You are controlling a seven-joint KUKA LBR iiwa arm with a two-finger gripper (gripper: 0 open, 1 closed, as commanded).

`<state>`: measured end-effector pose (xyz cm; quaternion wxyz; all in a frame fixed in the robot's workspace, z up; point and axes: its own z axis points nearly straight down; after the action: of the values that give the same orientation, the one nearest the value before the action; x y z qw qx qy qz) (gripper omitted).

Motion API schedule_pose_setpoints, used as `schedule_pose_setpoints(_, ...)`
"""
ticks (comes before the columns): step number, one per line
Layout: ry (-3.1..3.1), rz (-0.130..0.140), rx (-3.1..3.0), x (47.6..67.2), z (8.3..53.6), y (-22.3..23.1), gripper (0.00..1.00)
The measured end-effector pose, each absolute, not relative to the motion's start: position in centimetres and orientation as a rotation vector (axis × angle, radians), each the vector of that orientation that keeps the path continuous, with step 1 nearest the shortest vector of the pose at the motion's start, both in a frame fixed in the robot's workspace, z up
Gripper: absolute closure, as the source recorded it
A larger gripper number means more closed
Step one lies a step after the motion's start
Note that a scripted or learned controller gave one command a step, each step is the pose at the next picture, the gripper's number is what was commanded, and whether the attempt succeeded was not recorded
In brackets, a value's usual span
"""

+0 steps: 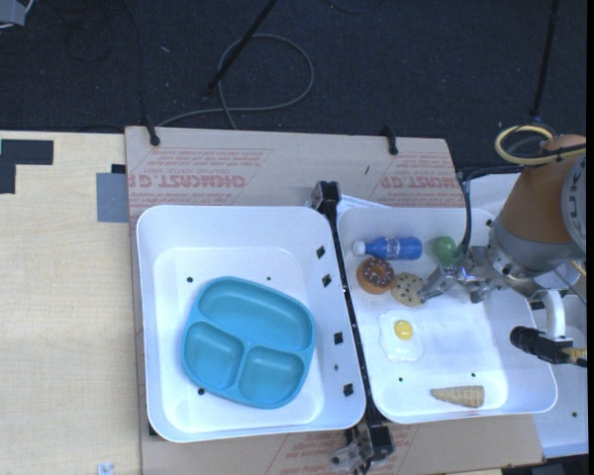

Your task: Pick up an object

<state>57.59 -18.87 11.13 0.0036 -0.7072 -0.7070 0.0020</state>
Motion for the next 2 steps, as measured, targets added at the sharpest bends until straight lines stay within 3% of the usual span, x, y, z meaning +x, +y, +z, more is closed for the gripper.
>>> schedule_pose_setpoints(1, -2.217, 0.001, -2.22, 57.67, 8.94, -18.77, 0.0)
schedule_pose_setpoints(2, -2.217, 0.001, -2.223, 57.66, 9.92, -18.87, 1.0)
